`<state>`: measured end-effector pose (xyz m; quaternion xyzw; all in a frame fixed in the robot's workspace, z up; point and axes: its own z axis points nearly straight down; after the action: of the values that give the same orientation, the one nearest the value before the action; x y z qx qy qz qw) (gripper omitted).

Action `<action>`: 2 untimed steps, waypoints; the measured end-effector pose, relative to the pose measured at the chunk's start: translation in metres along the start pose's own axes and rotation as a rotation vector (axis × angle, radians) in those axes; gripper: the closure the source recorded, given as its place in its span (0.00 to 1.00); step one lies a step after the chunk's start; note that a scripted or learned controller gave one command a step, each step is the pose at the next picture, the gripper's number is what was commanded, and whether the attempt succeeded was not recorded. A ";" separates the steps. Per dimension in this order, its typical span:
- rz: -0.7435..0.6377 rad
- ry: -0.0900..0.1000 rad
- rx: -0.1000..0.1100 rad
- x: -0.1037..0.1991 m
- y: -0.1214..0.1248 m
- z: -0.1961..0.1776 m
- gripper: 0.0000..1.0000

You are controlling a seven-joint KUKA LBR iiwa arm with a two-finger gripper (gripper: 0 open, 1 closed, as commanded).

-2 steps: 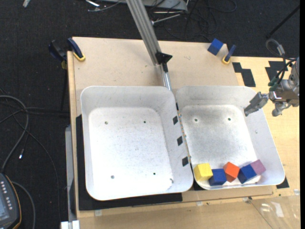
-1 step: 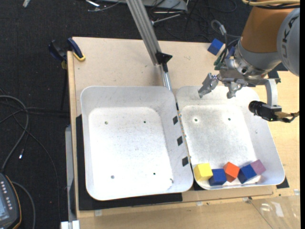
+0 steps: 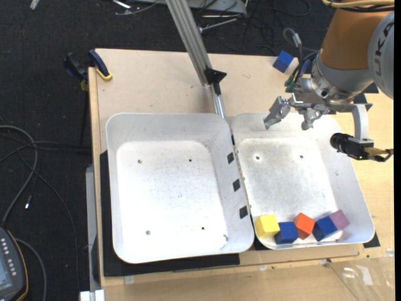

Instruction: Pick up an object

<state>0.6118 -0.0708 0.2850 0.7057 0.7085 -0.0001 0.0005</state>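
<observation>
Pincer [image 3: 290,118] hangs with its fingers spread and bare above the right bin's [image 3: 351,179] far edge. 5 blocks [image 3: 302,226] crowd its near wall; that tight packing could spoil a grasp.

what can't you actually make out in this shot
- Gripper, camera view: small and slightly blurred above the right bin; nothing shows between its fingers.
- Second blue block: partly covered by the orange block and purple block.
- Arm: cut off by the top and right edges.
</observation>
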 end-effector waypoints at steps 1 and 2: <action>0.005 0.001 0.005 0.000 -0.036 0.025 0.00; 0.002 -0.001 0.004 -0.018 0.029 0.095 0.00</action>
<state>0.6408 -0.0886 0.1905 0.7064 0.7078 -0.0017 -0.0005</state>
